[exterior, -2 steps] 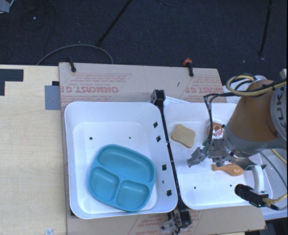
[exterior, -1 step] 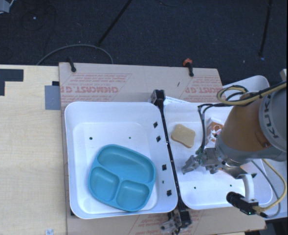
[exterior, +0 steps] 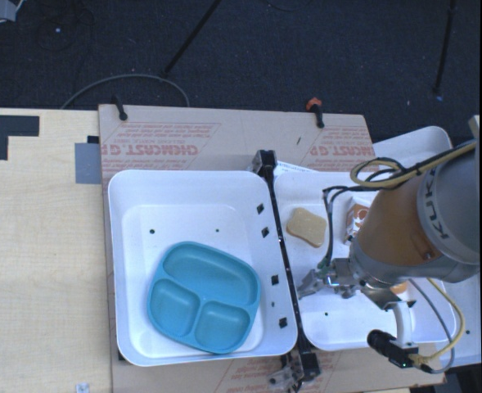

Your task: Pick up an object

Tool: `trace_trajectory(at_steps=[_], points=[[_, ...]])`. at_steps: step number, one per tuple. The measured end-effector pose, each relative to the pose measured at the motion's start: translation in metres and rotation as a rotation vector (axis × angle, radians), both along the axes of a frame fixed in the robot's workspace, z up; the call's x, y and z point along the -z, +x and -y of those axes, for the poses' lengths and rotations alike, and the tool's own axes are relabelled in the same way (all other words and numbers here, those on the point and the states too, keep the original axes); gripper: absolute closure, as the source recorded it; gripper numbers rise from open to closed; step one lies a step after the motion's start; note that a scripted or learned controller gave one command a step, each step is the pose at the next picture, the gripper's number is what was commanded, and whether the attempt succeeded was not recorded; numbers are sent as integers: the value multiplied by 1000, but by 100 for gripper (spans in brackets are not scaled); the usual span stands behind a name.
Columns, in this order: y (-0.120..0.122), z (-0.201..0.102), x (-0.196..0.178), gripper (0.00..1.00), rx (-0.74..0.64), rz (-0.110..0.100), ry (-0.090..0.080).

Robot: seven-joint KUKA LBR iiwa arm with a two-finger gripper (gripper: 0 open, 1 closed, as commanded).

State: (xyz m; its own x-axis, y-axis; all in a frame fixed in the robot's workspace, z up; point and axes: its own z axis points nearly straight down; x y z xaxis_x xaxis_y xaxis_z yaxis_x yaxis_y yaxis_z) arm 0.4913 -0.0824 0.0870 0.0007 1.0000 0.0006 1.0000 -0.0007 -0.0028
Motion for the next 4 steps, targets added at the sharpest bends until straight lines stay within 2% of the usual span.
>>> trace_trajectory(at_steps=[1, 2, 4], points=[[0, 1, -11, 100, 7, 0, 1], [7, 0, -72, 100, -2, 5, 0], [1, 10, -186, 100, -2, 7, -1]])
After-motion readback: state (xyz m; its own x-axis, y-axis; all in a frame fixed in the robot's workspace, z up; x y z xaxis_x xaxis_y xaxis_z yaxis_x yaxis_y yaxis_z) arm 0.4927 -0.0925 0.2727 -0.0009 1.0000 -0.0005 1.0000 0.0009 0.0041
